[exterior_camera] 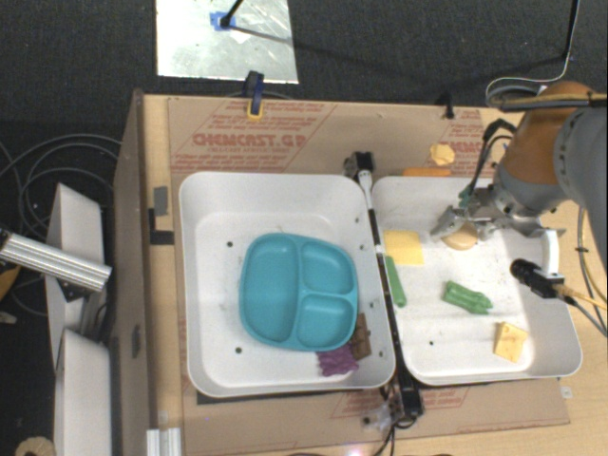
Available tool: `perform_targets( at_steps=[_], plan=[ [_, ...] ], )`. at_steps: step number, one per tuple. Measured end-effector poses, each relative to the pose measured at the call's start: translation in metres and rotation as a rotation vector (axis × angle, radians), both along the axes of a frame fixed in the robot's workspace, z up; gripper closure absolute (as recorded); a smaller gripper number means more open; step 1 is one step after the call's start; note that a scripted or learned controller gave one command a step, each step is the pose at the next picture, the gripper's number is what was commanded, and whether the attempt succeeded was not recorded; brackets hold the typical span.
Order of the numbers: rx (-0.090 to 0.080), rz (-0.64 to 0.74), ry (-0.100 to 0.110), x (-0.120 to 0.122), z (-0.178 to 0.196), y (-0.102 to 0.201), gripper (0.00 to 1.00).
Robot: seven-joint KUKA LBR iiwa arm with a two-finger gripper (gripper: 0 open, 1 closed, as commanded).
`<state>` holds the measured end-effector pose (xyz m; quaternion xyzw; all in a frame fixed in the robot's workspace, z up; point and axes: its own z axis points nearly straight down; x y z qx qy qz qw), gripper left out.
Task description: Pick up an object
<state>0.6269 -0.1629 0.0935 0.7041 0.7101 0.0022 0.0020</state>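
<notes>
Camera view, nearest first: we see a yellow wedge (510, 341) at five o'clock in the right bin (560, 350), then a green piece (466, 297) with its long axis running ten to four o'clock. In the left bin (204, 255) lies a teal divided plate (297, 292), with a purple scrap (334, 360) at its six o'clock edge. Farther back sits a yellow square (405, 248). At one o'clock the gripper (462, 224) hangs over a tan round piece (461, 240), fingers slightly spread beside it, gripping nothing we can see.
</notes>
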Motion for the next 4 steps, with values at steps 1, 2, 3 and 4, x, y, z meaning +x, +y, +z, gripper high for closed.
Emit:
perform_targets(
  at_steps=[1,2,3,4],
  plan=[
    [-0.002,-0.002,-0.002,0.0,0.011,-0.003,1.0],
    [-0.005,-0.005,-0.007,0.025,0.102,-0.033,1.0],
    [0.003,0.003,0.003,-0.002,0.113,0.051,1.0],
    [0.0,-0.004,0.003,-0.002,0.113,0.046,0.0]
  ],
)
